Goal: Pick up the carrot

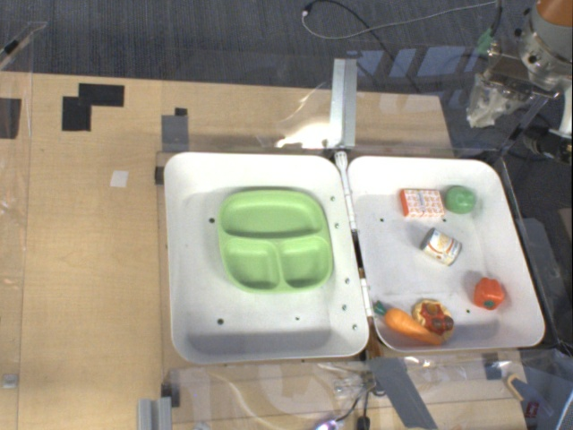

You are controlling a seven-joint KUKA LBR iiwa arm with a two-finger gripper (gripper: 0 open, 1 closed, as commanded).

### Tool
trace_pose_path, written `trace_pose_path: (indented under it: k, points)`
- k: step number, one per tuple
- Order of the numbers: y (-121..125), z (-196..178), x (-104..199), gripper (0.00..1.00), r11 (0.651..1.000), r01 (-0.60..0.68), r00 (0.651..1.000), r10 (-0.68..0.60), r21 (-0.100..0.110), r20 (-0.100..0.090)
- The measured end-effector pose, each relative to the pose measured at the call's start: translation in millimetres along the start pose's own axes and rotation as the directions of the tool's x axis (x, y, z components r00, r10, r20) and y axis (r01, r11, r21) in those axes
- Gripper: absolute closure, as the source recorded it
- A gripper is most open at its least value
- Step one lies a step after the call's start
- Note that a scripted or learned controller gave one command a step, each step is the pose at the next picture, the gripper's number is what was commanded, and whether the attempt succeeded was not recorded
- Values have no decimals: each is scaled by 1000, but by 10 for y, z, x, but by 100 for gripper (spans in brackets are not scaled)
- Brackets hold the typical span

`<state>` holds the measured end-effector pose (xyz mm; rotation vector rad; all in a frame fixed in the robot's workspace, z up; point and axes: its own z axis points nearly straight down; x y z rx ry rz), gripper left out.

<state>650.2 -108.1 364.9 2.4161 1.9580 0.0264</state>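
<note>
Orange carrot [411, 326] lies in the right bin's [515, 231] near left corner, touching a small pizza toy [433, 316]. Well away, the gripper [491, 106] hangs beyond the bin's far right corner.

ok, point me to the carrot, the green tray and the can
carrot [410, 326], camera view, middle of the orange body
green tray [273, 239], camera view, ridge between its compartments
can [441, 247], camera view, its side label
</note>
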Motion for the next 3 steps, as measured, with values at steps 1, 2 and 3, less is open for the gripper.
trace_pose_path:
  k: [1,2,3]
  points:
    - [14,-122,12,100,1000,8,1000,-8,-6,1]
    - [28,-243,23,100,1000,16,1000,-16,-11,3]
    - [42,-366,33,100,1000,23,1000,-23,-17,4]
